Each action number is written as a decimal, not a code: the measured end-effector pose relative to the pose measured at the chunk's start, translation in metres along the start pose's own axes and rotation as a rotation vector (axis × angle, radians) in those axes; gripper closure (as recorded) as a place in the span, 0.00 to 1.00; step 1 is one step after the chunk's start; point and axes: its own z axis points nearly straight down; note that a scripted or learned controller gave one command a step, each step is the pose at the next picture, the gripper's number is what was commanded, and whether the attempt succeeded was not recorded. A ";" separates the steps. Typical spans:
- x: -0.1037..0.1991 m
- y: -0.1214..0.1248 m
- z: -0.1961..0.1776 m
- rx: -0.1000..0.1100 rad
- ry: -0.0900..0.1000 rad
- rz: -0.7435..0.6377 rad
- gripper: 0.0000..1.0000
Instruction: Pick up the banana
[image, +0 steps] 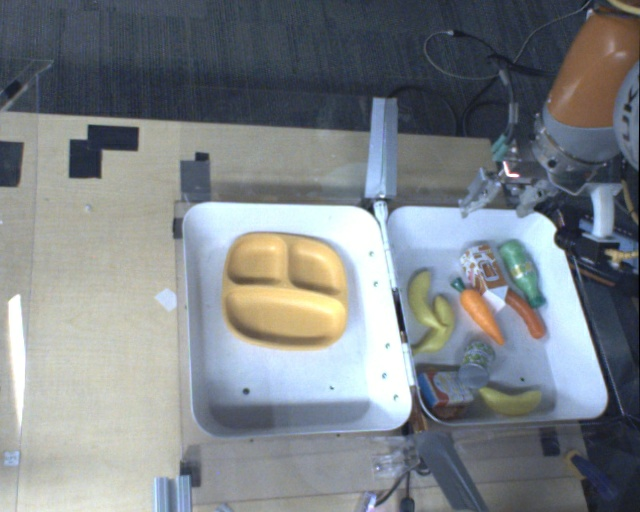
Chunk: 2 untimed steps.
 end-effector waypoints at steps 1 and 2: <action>0.069 -0.006 0.067 0.001 0.001 -0.148 0.00; 0.022 -0.086 0.163 -0.006 -0.001 -0.187 0.00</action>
